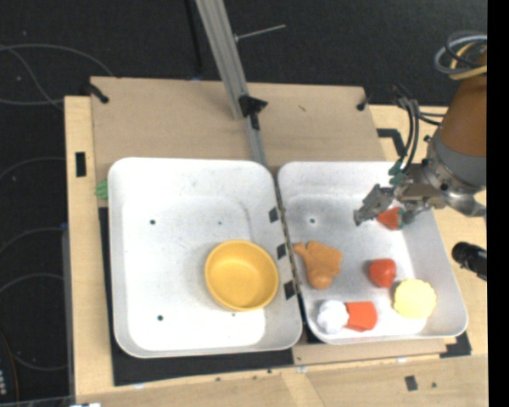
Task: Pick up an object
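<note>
My gripper [388,209] hangs over the right bin [322,185], near its far right side, with its dark fingers spread open. A small red object [390,220] lies just under and between the fingertips; I cannot tell whether they touch it. Further forward in the same bin sit a red tomato-like ball [382,271], a pale yellow round piece [414,298], an orange-red block [362,315], a white lump [332,314] and a tan orange lump [319,262]. A yellow bowl [241,275] rests in the left bin [170,202].
A grey metal post [229,58] slants up from behind the two bins. The bins stand on a brown board [195,117] with black floor and cables around it. A divider edge [280,236] separates the bins.
</note>
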Available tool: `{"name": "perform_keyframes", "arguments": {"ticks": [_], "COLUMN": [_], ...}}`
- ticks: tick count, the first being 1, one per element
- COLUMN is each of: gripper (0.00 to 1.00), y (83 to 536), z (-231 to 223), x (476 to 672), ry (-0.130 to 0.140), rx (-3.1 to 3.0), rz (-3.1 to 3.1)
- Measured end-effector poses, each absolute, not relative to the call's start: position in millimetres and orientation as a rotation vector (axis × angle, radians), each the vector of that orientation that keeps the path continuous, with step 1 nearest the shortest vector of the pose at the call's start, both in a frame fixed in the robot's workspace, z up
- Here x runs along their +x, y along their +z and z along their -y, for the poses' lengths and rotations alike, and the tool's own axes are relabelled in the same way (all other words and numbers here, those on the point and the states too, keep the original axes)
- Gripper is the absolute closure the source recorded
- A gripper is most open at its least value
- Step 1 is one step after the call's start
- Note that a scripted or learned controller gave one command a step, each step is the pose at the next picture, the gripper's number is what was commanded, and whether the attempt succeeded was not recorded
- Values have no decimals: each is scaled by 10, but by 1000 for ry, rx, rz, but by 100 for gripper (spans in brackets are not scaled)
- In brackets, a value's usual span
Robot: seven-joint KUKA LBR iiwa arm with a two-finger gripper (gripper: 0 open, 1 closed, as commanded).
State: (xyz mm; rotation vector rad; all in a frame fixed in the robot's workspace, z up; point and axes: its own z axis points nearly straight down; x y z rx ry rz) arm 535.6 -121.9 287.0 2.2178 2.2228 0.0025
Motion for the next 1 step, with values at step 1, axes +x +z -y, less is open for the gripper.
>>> {"name": "perform_keyframes", "arguments": {"ticks": [1], "gripper": [0], "y": [2869], "z": [1221], "x": [5357], "ry": [3], "rx": [2219], "rz": [-2221]}}
